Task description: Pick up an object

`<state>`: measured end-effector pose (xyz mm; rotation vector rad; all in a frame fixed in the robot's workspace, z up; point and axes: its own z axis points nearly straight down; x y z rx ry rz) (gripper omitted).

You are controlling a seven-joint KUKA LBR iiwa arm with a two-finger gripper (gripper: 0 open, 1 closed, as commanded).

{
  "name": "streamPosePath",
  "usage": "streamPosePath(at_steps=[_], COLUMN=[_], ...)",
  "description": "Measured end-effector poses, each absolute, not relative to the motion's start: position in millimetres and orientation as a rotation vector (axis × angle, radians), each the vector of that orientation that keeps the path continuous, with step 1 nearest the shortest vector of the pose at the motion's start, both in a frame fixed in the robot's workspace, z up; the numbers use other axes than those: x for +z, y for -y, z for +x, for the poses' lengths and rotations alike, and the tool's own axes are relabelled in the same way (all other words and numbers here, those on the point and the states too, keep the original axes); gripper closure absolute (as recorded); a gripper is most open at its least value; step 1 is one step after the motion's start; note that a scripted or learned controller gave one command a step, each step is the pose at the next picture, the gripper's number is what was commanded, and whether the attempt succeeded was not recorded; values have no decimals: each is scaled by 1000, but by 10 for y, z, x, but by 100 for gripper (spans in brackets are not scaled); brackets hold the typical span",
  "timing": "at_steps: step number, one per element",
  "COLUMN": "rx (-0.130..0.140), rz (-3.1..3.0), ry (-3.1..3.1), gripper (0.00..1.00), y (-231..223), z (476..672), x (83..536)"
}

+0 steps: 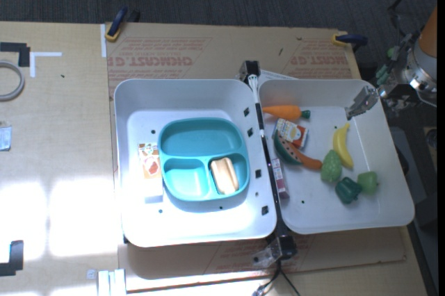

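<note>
My pincer point(361, 101) hung over the right bin's point(389, 211) far edge; I couldn't tell its state. The banana point(342, 146) lay lengthwise, pointing toward it.

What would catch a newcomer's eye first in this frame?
The teal divided tray in the left bin, with a bread roll in its lower right compartment. Next, the bright toy food in the right bin: a carrot, a banana and green pieces. The gripper hangs over that bin's upper right corner.
</note>
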<state>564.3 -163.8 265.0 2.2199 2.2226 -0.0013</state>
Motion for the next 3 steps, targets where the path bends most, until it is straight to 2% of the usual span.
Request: streamPosePath(at_steps=[1, 2, 3], rx=[-2, 9, 13], rz=[2225, 2219, 2221], ry=[-2219, -2213, -2207], gripper=[0, 0, 100], y=[1484, 1467, 1463], z=[5518, 5410, 5422], x=[1557, 987, 1082])
